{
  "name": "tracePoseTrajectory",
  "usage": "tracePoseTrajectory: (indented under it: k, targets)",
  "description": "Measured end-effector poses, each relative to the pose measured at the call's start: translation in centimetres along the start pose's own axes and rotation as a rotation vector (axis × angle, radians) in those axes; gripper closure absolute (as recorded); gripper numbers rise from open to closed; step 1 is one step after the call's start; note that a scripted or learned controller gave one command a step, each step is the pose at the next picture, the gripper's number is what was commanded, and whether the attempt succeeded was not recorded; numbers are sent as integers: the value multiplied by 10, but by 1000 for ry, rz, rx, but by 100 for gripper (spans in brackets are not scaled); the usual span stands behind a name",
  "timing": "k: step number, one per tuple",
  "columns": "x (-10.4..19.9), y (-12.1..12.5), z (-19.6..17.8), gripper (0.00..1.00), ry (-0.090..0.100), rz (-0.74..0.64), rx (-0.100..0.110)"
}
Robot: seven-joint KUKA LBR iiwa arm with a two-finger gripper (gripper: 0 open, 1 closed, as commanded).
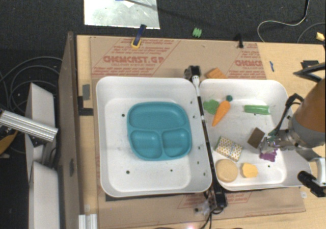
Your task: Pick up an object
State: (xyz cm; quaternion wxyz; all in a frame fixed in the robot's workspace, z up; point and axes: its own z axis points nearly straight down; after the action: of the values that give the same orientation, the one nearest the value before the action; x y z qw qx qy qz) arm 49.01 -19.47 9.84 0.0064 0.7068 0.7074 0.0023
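Both bins are white: the left bin (109, 121) and the right bin (275, 90). A teal plate (158, 131) lies in the left one. In the right one there is an orange carrot (220, 112) with a green top, a bright green bar (256, 109), a brown block (255, 137), a purple thing (268, 154), a tan round cookie (227, 170), a yellow-orange piece (249, 171) and a small block with tan and white checks (228, 148). The arm (310, 118) is grey with an orange band. The board (168, 57) under the bins is light brown with red letters
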Motion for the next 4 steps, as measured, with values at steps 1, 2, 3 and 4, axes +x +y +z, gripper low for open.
tracePoseTrajectory:
  k: [1,2,3,4]
  targets:
    - [48,66,-36,100,6,-11,3]
    - [44,62,-34,0,6,-2,10]
    - [-15,115,7,0,2,-1,8]
    - [-11,181,14,0,7,-5,12]
